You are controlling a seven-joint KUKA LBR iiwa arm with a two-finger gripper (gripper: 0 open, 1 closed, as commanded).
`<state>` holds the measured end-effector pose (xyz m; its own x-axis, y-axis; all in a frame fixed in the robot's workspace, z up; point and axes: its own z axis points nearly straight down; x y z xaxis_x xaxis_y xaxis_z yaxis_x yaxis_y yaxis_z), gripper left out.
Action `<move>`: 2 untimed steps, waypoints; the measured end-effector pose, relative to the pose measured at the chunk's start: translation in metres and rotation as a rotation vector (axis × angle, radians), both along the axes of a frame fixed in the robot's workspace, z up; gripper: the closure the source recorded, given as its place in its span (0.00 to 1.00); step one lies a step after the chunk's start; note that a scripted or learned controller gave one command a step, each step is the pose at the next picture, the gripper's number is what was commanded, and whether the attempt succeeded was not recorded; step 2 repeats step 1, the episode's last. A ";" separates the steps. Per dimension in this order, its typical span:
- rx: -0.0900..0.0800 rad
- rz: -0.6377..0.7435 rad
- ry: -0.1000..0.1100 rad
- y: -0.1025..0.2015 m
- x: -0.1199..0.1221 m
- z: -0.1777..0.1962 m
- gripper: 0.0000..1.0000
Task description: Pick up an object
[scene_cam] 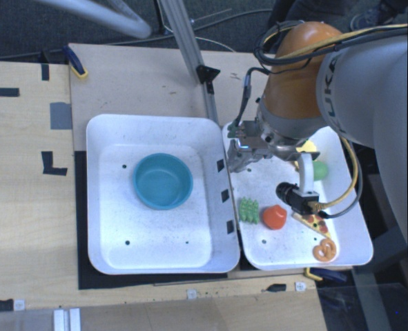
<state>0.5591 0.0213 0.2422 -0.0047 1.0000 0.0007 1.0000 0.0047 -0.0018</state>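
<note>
Over the right bin (352, 250), the tool (244, 158) is seen hanging low near that bin's left wall, with nothing visibly held between its fingers; whether they are open or closed cannot be told from this angle. The step in hand is judged to be the approach, with no object yet secured. Several candidates are noted in the right bin: a green ridged piece (248, 209) just below the tool, a red-orange rounded piece (275, 217) just beside it, a pizza-slice toy (313, 222) and an orange ring-shaped piece (324, 251) nearer the lower right corner, and a pale green item (319, 170) partly hidden behind a black fitting (297, 197) on the arm. The left bin (103, 136) is occupied by a blue bowl (163, 180), well apart from the tool. The next move is judged to call for a short shift toward the green ridged piece, centring over it, then a descent. That piece appears small, soft-edged and ribbed, lying flat on the bin floor
</note>
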 end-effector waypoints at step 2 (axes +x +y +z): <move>0.000 -0.001 -0.002 0.044 -0.022 0.005 1.00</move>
